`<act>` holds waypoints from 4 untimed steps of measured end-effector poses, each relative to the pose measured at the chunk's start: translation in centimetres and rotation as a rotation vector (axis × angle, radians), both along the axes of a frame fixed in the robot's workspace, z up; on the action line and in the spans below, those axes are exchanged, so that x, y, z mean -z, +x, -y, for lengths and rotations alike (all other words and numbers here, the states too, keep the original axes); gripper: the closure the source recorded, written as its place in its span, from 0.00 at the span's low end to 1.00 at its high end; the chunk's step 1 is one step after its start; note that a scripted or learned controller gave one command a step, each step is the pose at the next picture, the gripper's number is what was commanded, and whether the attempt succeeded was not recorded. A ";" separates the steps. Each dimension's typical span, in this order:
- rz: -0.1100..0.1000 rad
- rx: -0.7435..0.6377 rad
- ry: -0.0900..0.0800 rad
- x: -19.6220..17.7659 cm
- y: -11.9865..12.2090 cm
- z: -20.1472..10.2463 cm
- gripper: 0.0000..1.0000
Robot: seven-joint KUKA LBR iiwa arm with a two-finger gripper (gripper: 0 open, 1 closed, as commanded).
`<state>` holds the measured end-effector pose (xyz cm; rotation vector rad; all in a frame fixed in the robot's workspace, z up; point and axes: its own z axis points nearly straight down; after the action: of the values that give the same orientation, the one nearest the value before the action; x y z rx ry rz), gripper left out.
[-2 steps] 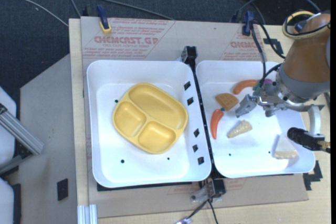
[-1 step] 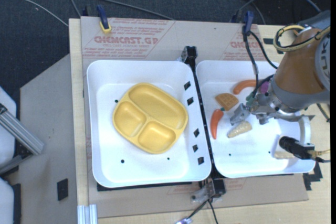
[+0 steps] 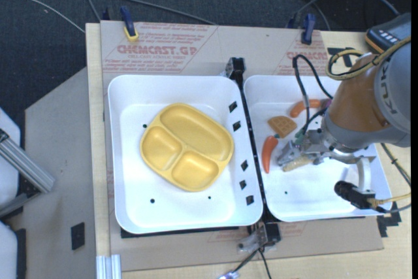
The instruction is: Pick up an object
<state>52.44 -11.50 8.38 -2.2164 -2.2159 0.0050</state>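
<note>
The right bin holds a few small toy foods. An orange carrot-like piece lies by the bin's left wall. A tan cracker-like piece sits just behind it. Another orange piece lies farther back, partly hidden by cables. My gripper is low over the bin floor, just right of the carrot-like piece. A pale yellow piece shows right under the gripper, and whether it is held is unclear.
The left bin holds a yellow divided plate. A black divider with clips runs between the bins. The grey arm covers the right bin's right side. Cables loop over its back.
</note>
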 end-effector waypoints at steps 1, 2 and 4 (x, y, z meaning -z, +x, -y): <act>0.007 0.001 -0.001 -1.4 0.2 0.0 1.00; 0.013 -0.001 -0.004 -7.8 0.1 -0.1 1.00; 0.012 -0.001 -0.003 -15.6 -0.4 -0.8 1.00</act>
<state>52.04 -10.70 24.01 -2.2225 -2.2253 -0.0045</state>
